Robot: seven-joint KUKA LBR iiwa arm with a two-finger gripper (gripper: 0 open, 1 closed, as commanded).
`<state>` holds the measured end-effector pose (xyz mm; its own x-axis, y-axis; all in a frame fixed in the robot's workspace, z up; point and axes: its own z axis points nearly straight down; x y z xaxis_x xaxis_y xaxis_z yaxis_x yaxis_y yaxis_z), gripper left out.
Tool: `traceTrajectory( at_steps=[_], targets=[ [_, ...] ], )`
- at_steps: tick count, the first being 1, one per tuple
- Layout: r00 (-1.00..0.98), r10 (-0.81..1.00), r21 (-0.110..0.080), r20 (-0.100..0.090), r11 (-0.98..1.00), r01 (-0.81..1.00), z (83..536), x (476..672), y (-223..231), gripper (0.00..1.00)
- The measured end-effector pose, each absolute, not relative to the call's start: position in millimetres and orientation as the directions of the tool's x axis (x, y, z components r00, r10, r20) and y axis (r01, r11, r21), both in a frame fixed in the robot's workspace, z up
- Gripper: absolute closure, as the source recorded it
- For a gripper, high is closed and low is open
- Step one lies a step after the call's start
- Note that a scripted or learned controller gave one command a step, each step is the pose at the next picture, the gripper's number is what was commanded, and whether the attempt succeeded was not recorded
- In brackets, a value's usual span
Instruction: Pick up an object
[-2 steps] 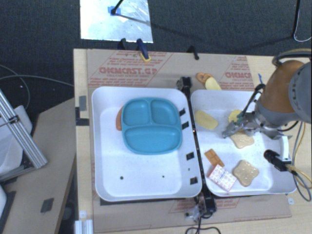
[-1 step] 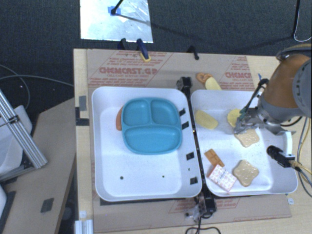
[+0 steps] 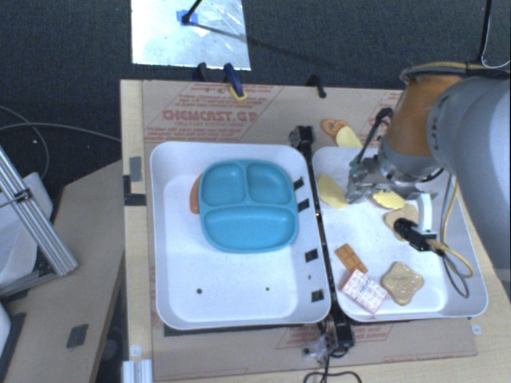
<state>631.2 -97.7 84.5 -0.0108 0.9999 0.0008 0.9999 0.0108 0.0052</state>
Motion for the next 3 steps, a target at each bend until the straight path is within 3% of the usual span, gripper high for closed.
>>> traceTrajectory(
  at_steps=[1,2,3],
  targets=[
    [-0.005,1.000,0.006,0.000,0.005,1.000,96,630.1,-102,1.00],
    [-0.005,1.000,0.005,0.000,0.005,1.000,96,629.9,-102,0.00],
    [-0.006,1.000,0.009,0.000,0.006,1.000,107,631.0,-102,1.00]
  ],
)
